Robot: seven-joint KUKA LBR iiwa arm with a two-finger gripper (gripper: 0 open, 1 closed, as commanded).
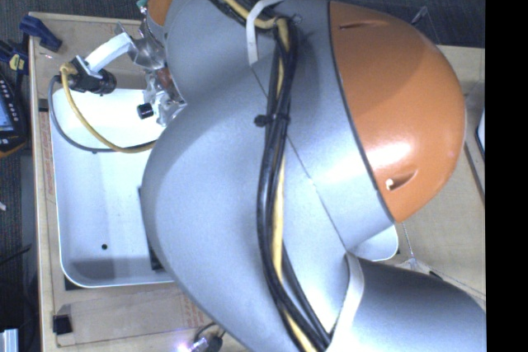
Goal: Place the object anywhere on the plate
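Arm (280,161) blocks most of the bench. Wrist hardware (157,78) sits over the left white bin (99,260), near its top edge; yellow cable (91,132) loops across the bin. Gripper state: cannot tell. Object and plate are hidden, location cannot be told. Weight, stiffness and a sensible hold point cannot be judged from here.

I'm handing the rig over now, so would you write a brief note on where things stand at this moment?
Arm: its grey and orange body covers most of the bench, reaching over the left white bin.
Wrist hardware sits above that bin's far end, with a yellow cable looping beside it.
Gripper state: cannot be judged.
Object and plate: I cannot locate them.
Done: nothing confirmable. Left: verify a grasp, then the placement.
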